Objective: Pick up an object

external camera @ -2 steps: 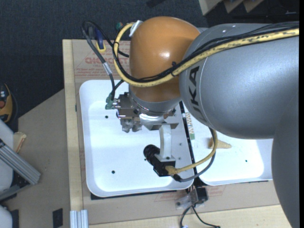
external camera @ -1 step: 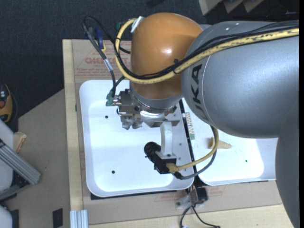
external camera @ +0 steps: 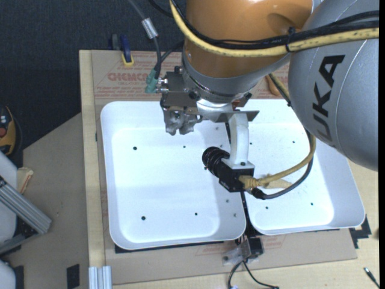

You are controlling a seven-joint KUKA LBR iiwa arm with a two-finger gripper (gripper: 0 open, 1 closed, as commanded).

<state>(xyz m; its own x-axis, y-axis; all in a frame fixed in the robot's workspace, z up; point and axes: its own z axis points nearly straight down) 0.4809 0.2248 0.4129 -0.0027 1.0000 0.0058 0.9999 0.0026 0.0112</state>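
Bench surroundings, viewed from above at a slant.

Dark blue-grey carpeted floor [external camera: 54,17] beyond and left of the tool; pale wooden bench top [external camera: 54,155]; tan cardboard sheet [external camera: 129,74] with red print lying under the bins; blue-and-yellow clamp [external camera: 125,50] at the sheet's far edge; aluminium rail [external camera: 24,206] far left; even, bright overhead light, soft shadows.

I see my arm [external camera: 337,83] coming in from the right and filling the upper part of the view, its grey body big and close to the camera. The orange band [external camera: 246,29] sits above the wrist, with black and yellow cables going across it. Below the wrist hangs the gripper [external camera: 179,125], pointing down. A black cylinder part [external camera: 222,170] sticks out lower, with a yellow cable [external camera: 289,176] bending from it.
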